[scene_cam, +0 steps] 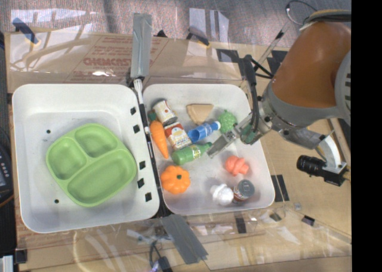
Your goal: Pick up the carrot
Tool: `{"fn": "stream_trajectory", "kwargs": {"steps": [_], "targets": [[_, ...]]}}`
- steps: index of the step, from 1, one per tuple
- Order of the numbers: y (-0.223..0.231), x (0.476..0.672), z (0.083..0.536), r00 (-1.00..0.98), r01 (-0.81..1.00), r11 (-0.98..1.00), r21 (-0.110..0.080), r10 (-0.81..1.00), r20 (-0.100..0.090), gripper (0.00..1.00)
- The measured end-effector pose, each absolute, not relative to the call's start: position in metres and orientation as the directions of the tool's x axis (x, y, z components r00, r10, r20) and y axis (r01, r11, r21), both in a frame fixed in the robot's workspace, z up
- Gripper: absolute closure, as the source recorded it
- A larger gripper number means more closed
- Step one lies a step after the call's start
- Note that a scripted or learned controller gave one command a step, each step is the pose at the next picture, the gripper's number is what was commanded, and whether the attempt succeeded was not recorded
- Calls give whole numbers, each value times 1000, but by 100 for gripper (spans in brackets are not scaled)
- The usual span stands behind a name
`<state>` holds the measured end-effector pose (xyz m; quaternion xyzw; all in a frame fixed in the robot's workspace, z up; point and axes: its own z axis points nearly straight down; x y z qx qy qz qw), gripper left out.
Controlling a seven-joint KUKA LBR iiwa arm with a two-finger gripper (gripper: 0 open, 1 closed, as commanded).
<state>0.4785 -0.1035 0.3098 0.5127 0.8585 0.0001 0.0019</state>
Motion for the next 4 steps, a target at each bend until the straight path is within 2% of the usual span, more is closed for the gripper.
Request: {"fn": "stream_trajectory", "kwargs": {"steps": [1, 2, 3, 4], "targets": [[-119, 476, 181, -716, 698, 716, -3, 698, 4, 0], [-97, 493, 90, -902, 432, 902, -1, 432, 4, 0], [-97, 493, 90, -902, 432, 902, -1, 432, 4, 0], [-119, 576, 91, -608, 794, 608, -1, 794, -1, 0]]}}
